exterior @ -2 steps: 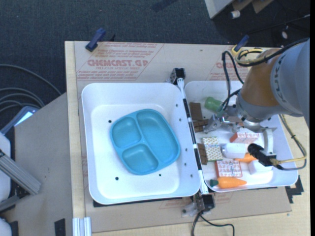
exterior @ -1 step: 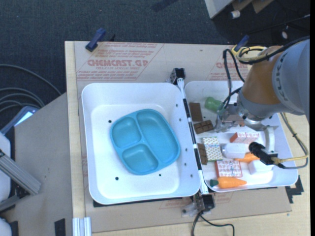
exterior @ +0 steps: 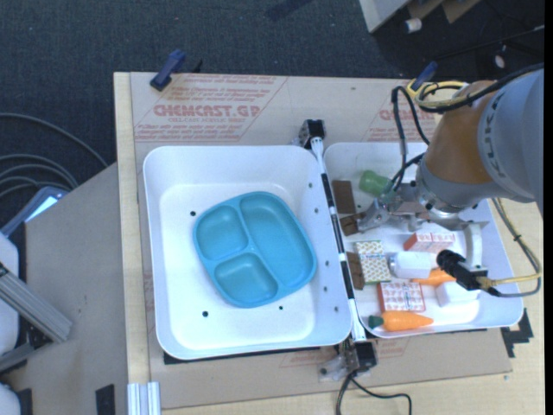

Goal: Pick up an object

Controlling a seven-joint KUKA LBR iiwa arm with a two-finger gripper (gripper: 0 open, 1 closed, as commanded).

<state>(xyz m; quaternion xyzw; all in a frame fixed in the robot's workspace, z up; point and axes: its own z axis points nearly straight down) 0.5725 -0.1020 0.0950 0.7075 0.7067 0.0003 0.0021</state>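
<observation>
End effector lowered into right bin, right of frame; grip state cannot be told, nothing seen held. Carrot, cards, green piece lie in bin. Pick judged not yet done.

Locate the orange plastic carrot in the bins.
The orange plastic carrot lies in the right white bin, against its near rim at the camera view's bottom, just below a red-patterned card.

Blue tray, white bins, orange carrot.
</observation>
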